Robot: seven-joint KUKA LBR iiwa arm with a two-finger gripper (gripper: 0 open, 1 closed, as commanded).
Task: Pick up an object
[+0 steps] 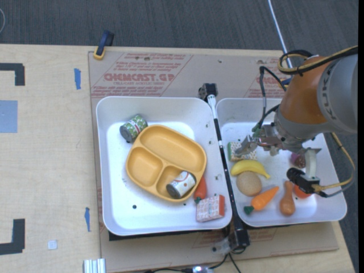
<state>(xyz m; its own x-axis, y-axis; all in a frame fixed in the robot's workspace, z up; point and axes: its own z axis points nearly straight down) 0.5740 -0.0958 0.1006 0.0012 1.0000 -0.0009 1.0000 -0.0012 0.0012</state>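
My fingers (248,147) hover apart, holding nothing, over the right bin (330,212); the banana (249,167) lies just below. Next I'd descend and close.

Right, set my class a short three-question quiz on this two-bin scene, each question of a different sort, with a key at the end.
1. True or false: the yellow divided tray lies in the right bin.
2. Multiple choice: what lies just below the banana in the camera view? A) a green can B) a tan round object C) a blue clip
3. Fill in: the small can with the red and white label rests inside the ____.

Key
1. False; it lies in the left bin.
2. B, the tan round object.
3. Yellow divided tray. The gripper is over the right bin, above the banana.
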